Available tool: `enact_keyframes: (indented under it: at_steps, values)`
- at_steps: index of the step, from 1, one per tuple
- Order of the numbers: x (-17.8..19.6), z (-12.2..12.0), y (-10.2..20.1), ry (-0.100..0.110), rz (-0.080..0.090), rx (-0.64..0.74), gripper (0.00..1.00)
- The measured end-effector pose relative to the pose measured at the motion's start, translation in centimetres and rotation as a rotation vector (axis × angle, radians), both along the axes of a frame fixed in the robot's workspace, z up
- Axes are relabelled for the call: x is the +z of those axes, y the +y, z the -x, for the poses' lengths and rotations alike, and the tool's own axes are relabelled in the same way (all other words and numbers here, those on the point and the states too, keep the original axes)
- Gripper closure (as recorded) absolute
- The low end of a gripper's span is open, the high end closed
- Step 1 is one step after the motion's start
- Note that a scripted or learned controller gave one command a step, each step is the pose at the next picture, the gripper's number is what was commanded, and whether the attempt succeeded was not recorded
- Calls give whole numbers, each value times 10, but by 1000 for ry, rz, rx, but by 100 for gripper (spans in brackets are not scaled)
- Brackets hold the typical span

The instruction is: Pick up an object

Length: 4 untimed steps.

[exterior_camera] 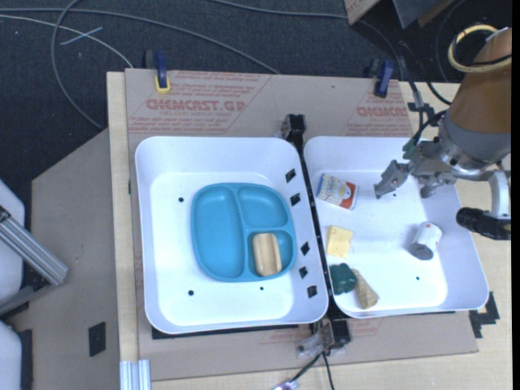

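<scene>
the end effector (410, 179) hangs over the right bin's (455, 295) upper part, fingers spread and grasping nothing; below it lie a small printed packet (335, 191), a yellow block (339, 240), a white-and-grey cup (423, 240) on its side, a dark green lump (343, 279) touching a tan piece (365, 293); the left bin (162, 218) carries a blue divided tray (219, 226) with a bread-like piece (266, 253) in its lower right compartment.

An orange band (486, 88) is seen above a grey wrist section (479, 142). The hand (410, 181) is built of grey metal, with dark cables looped beside it.
</scene>
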State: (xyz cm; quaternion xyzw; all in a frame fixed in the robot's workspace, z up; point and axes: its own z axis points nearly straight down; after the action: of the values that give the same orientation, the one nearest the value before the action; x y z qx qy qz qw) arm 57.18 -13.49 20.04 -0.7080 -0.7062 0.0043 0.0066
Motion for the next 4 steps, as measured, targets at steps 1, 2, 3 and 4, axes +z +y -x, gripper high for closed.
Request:
enact_keyframes:
  at_steps: [1,2,3,4]
  values:
    - [8,-3,0,-14,2,3,0]
    - [-39,-9,-4,-10,1,2,0]
    - [-84,-7,4,-10,1,2,0]
    - [-117,-6,5,-10,1,2,0]
